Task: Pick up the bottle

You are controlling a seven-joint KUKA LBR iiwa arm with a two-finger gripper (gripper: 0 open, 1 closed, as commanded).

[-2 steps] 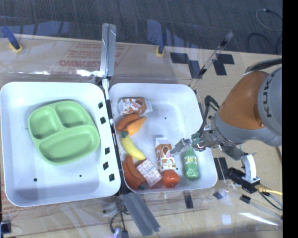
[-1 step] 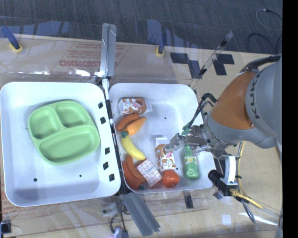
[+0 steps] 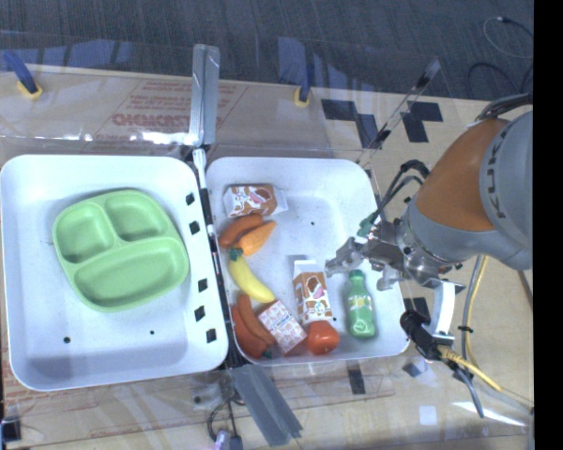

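My jaws (image 3: 361, 259) stand spread just above the cap of the bottle (image 3: 360, 306), a green plastic cylinder lying lower right in the right bin (image 3: 342, 178). Smooth white bin walls; nothing gripped.

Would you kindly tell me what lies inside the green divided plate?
The green divided plate in the left bin has bare compartments; the bin floor beneath it is covered.
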